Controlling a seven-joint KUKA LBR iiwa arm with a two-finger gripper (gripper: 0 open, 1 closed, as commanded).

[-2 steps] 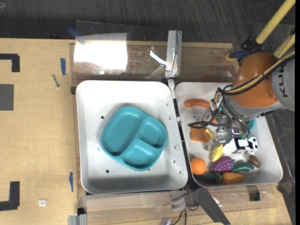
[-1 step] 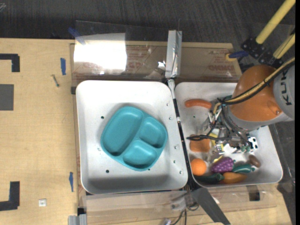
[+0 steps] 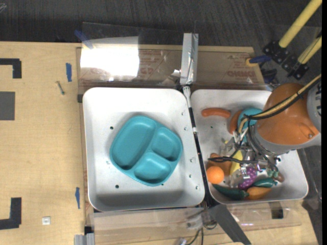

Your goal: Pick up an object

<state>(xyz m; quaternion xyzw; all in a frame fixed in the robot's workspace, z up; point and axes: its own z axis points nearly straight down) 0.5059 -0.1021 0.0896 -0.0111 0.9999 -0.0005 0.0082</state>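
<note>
My gripper (image 3: 244, 160) reaches down into the right bin (image 3: 296, 188), low over a heap of toy food. In the heap I see an orange ball (image 3: 215, 175), a purple bunch of grapes (image 3: 248, 174), a yellow piece (image 3: 236, 168) and a dark green piece (image 3: 230, 190). An orange sausage-like toy (image 3: 216, 113) lies at the bin's far side. A teal item (image 3: 250, 114) peeks out beside the orange wrist band (image 3: 287, 117). The arm hides the fingertips and much of the heap.
The left bin (image 3: 97, 137) holds a teal divided plate (image 3: 146, 149) in its middle. A clear plastic wall with a metal post (image 3: 188, 60) stands behind the bins. Yellow bars (image 3: 306, 14) cross the top right corner. Bare wooden bench (image 3: 36, 137) lies to the left.
</note>
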